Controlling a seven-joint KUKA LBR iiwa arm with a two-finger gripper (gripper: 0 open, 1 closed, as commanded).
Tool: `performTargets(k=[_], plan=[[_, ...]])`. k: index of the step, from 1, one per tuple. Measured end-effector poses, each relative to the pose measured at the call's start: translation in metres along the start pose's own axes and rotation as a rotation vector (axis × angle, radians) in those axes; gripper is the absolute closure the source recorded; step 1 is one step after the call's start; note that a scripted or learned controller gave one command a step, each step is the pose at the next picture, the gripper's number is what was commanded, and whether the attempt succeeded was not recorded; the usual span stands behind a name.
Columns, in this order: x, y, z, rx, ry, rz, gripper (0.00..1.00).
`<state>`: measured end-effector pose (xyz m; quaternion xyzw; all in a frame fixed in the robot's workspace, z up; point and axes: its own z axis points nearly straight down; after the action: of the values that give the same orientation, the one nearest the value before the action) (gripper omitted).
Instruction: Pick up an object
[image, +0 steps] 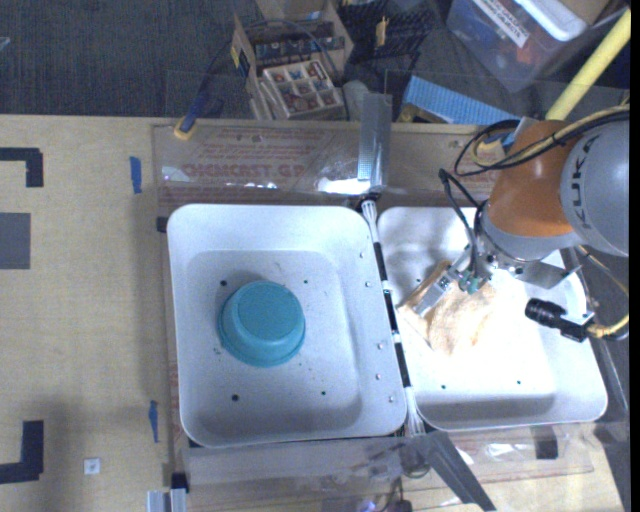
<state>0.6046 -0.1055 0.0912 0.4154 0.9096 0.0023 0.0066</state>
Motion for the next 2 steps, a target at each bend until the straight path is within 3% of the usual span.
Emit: performTargets(k=[1,2], plan=[[-0.015,-0.003,0.0,-0.003,-0.002,-0.329,0.0],[-0.017,-0.003,-0.012,-0.008,-0.006,-0.324,1.0]])
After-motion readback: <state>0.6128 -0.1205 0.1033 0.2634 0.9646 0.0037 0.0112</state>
